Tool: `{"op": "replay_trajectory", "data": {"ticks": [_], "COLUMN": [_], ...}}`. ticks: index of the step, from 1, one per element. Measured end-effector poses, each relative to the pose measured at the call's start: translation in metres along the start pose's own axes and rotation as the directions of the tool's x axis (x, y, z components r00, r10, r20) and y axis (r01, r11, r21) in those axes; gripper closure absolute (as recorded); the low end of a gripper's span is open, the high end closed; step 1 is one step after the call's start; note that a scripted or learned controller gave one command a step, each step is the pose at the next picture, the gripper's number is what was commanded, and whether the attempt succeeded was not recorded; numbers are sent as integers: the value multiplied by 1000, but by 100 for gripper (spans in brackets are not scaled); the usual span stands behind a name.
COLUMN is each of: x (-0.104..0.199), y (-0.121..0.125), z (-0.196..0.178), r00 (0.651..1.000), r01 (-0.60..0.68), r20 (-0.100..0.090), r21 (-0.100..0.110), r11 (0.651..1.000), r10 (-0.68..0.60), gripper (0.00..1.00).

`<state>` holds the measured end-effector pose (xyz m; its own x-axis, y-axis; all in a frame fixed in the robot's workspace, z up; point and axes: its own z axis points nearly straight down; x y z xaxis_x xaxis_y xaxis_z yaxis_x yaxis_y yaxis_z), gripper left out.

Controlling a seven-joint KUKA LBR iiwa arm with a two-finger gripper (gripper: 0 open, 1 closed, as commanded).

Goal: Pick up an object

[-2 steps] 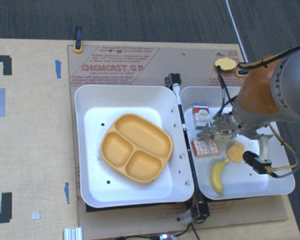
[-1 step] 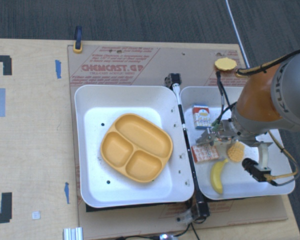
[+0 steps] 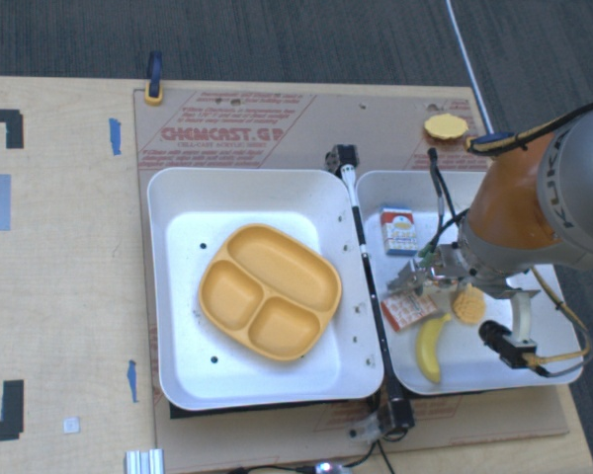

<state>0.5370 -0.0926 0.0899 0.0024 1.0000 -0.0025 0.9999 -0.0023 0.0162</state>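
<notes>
The pincer (image 3: 427, 270) hangs low in the right bin (image 3: 563, 358), just above the small flat packet (image 3: 408, 309) with red print that lies near the bin's left wall, and whether its fingers stand open or closed cannot be told from this slant; nothing can be seen held between them. Taking that packet as the landmark: a yellow banana (image 3: 430, 349) lies just below and to its right, a round yellowish biscuit-like piece (image 3: 468, 306) sits just right of it, and a small white and red carton (image 3: 399, 231) stands up-frame of it, well apart. The left bin (image 3: 173, 294) across the divider holds a yellow divided plate (image 3: 269, 292). As a judgement, the packet is the likeliest target: it looks very light, thin and limp, probably with a slick film face, so it may slide or fold instead of lifting, and a grip across one raised or crumpled edge would serve better than pressing on its flat middle. The banana would likely handle more kindly, being light, fairly firm and curved; closing across its thick mid-section should hold, though its smooth skin could roll. The carton looks stiff and light, best taken across its narrow sides.
</notes>
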Motion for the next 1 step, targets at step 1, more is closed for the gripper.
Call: {"op": "replay_trajectory", "data": {"ticks": [1], "x": [0], "y": [-19], "z": [0], "r00": [1000], "r01": [1], "r20": [-1], "r21": [0], "r11": [1000], "r10": [-1], "gripper": [0]}}
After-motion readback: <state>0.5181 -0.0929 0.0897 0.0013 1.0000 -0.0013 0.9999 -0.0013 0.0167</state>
